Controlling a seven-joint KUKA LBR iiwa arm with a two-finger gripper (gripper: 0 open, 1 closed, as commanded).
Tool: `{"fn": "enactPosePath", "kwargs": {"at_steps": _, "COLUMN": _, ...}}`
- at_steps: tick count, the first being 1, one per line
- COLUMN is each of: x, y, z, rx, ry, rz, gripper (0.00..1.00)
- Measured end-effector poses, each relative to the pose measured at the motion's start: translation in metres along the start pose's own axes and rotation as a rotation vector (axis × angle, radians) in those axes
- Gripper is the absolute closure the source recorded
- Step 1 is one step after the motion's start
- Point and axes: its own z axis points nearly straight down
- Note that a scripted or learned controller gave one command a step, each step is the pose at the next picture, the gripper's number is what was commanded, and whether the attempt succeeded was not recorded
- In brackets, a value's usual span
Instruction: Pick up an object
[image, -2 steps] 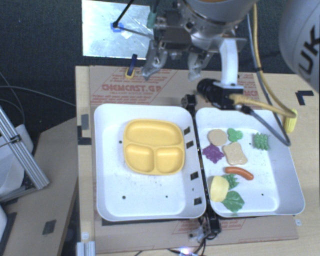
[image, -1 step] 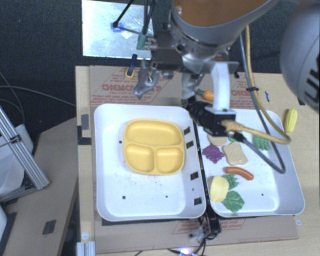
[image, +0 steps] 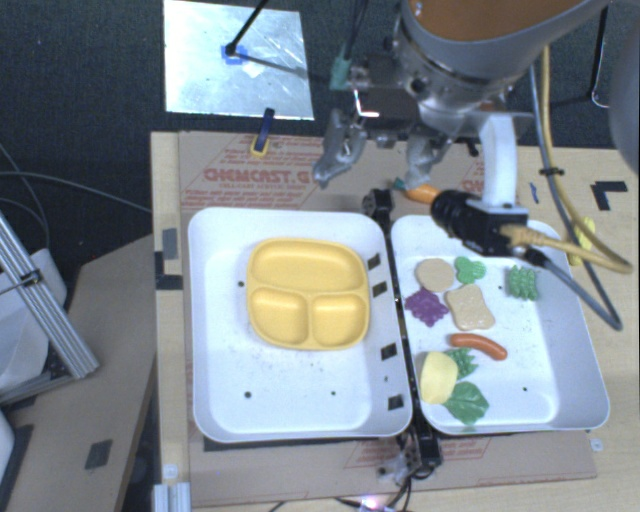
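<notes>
Jaws spread apart and holding nothing hang above the counter (image: 170, 300) behind the two bins, near their dividing edge. Toy food lies in the right bin (image: 570, 330): a sausage (image: 478, 345), a bread slice (image: 469, 307), purple grapes (image: 427, 307). A yellow divided plate (image: 305, 292) sits in the left bin (image: 215, 350).

Light wooden bench (image: 120, 300), edges worn, black markings at corners. Brown cardboard sheet (image: 240, 172) with red printed lettering laid flat on bench top. Dark floor (image: 70, 90) beyond bench, upper left. Reflective silver sheet (image: 235, 58) lying on floor at top, blue tape at centre, thin black rod slanting across. Aluminium framing (image: 40, 310) at left edge, grey cables trailing over dark floor nearby. Lighting even, glare on silver sheet.
</notes>
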Motion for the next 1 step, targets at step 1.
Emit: {"fn": "enactPosePath", "kwargs": {"at_steps": 1, "x": 0.0029, "y": -0.0004, "z": -0.0114, "rx": -0.003, "ry": 0.002, "rz": -0.009, "gripper": 1.00}}
